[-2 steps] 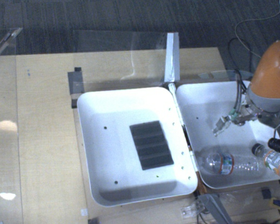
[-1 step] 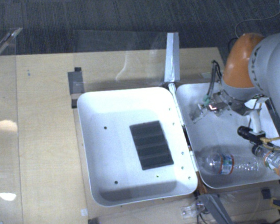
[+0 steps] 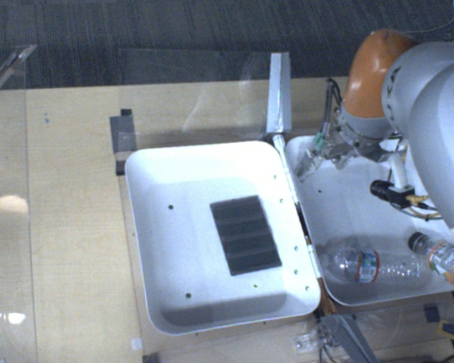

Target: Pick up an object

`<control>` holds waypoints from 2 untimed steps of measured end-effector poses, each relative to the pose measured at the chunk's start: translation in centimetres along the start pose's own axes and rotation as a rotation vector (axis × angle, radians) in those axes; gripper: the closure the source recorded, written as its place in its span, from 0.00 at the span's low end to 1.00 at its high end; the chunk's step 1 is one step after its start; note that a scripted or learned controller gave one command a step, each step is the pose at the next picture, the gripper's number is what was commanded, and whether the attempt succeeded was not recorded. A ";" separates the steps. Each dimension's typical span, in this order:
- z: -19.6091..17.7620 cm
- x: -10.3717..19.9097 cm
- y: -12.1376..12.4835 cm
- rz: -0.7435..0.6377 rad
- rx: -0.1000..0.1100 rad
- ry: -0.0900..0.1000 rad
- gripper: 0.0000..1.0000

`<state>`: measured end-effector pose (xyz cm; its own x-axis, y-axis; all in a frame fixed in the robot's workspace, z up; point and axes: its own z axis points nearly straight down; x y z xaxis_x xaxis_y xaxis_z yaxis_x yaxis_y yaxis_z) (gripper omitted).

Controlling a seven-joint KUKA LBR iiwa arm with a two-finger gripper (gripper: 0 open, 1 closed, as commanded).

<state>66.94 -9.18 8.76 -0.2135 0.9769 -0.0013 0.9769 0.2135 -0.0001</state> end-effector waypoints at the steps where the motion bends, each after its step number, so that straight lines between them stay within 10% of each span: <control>1: -5.7 -6.5 -3.5 0.149 -0.007 -0.002 0.00; 2: -0.2 -5.4 -11.2 0.177 -0.012 -0.002 0.00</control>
<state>57.17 -16.83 8.94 -0.0377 0.9993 -0.0023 0.9992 0.0377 0.0118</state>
